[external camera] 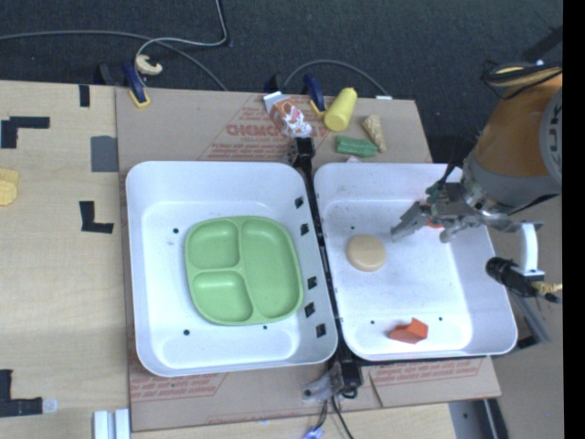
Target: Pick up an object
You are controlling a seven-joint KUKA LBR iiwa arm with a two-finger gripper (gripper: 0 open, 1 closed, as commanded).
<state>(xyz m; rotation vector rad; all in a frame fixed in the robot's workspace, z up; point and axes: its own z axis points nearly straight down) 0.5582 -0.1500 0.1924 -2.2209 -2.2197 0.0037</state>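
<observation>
**Gripper low over the right bin, objects lying free**

In the right bin (475, 323) two small objects lie on the white floor. A round beige piece (367, 251), shaped like a small bun or cookie, rests in the left half of this bin, about in the middle between the far and the near wall. An orange-red block (409, 331) lies nearer to the camera, close to the near wall and well apart from the round piece. Nothing touches either of them.

The gripper (430, 219) is above the far right part of the same bin, to the right of the round beige piece and a little farther back. Its dark fingers spread apart, one pointing left toward the round piece, and nothing is between them. The grey arm with the orange band (516, 126) comes in from the right side, over the right wall of the bin.

The left bin (151, 245) holds a green divided plate (243, 269) with three compartments, lying flat near its centre.

Behind the bins, on the cardboard sheet (196, 131), there are a yellow bottle-like object (341, 107), a green flat piece (356, 146), a beige cone-like piece (374, 132) and a small printed packet (289, 114). A thin cable (183, 44) runs across the dark floor at the far side.
</observation>
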